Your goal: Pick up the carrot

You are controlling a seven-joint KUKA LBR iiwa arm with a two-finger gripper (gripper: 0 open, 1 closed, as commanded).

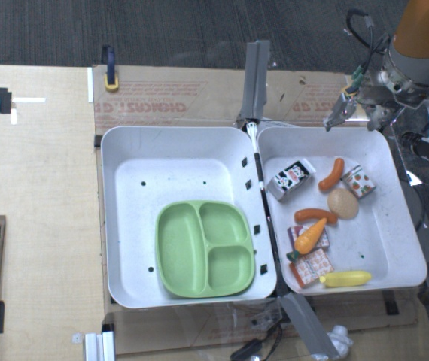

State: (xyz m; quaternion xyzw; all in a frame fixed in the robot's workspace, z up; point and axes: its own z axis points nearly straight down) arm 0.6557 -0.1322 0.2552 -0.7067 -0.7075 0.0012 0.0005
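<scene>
Near the middle of the right bin (395,224) we see the carrot (311,236), lying slantwise with its green end toward the bin's near-left side. Our gripper (357,107) hangs above the far rim with fingers spread, holding nothing. We judge it best to come straight down and close across the carrot's thick part. A sausage (314,216) touches its top, a beige egg (342,203) sits near, and a red carton (310,267) lies just below.
</scene>
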